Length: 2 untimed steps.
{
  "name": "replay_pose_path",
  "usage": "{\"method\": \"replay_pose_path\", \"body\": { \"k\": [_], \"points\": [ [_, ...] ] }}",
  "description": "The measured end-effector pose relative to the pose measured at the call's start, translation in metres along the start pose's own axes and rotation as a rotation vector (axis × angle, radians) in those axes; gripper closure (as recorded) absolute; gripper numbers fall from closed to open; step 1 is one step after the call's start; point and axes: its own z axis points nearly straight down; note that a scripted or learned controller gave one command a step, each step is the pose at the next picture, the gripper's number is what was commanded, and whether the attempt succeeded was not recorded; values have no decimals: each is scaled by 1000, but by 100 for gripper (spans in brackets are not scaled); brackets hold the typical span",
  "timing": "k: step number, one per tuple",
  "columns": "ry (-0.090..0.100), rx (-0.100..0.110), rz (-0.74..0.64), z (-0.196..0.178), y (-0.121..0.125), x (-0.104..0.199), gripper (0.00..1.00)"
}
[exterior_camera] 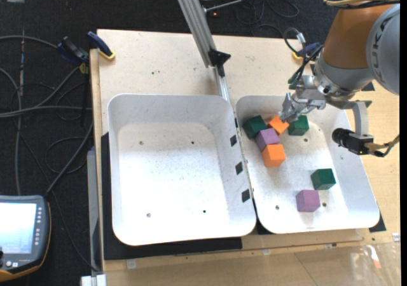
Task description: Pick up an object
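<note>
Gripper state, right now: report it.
Two-finger gripper: low in the right white bin, over the cluster of blocks by a small orange block; open or closed cannot be told.

You are looking down on a pale, speckled bench (159, 62) whose bare top shows mostly along the far side. Two shallow white bins sit directly on it, side by side and touching along their inner edges: the left bin (121, 126) and the right bin (362, 189). At the bench's far left corner a blue and yellow clamp (98, 43) grips the edge. A slanted metal post (194, 14) comes down to the bench just behind where the bins meet.
</note>
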Motion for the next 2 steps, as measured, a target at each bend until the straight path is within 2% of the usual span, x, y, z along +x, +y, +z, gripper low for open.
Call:
{"method": "replay_pose_path", "body": {
  "k": [2],
  "points": [
    [1, 1, -2, -18, -61, 92, 100]
  ]
}}
